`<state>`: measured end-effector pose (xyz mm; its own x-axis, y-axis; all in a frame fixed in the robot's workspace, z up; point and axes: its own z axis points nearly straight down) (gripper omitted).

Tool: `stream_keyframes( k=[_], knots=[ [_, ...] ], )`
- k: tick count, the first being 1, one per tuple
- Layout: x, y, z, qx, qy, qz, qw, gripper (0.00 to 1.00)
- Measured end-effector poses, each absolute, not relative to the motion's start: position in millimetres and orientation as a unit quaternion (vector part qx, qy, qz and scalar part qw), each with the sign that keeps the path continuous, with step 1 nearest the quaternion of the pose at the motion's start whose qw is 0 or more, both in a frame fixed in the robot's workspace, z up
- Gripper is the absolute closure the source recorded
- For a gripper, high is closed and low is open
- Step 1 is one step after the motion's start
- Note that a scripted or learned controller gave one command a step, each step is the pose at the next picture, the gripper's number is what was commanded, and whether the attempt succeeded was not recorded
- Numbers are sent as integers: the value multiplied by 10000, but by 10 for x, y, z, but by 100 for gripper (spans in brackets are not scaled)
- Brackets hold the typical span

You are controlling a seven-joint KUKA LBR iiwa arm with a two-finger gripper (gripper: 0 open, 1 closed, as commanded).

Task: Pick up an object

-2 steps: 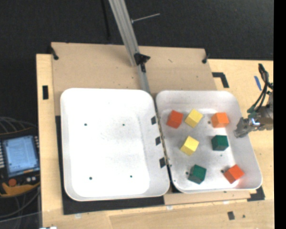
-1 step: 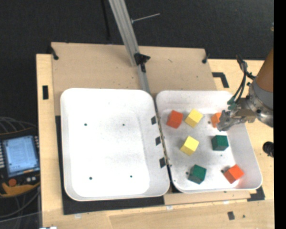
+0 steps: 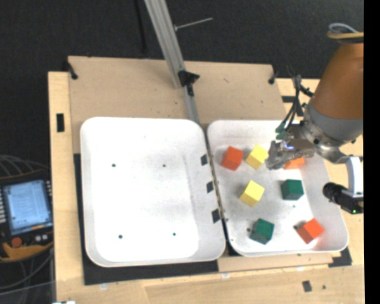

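You have the left bin (image 3: 145, 189) bare across the frame's middle. The right bin (image 3: 329, 246) holds seven blocks. The gripper (image 3: 280, 156) sits low at its upper middle, just beside a yellow cube (image 3: 256, 157) and over an orange block (image 3: 295, 163); its finger state can't be told.

The robot arm (image 3: 342, 87) comes in from the right side. Its big round part is orange on top and grey below. It bends down and to the left. The gripper (image 3: 280, 157) hangs low at the end, small and grey, with thin wires beside it.
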<state>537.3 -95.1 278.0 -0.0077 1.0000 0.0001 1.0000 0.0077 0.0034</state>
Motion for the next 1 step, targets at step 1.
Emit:
stream_keyframes(
  k=[1],
  knots=[
    [5625,-409,2672,7050,7092,5,14,100]
  ],
)
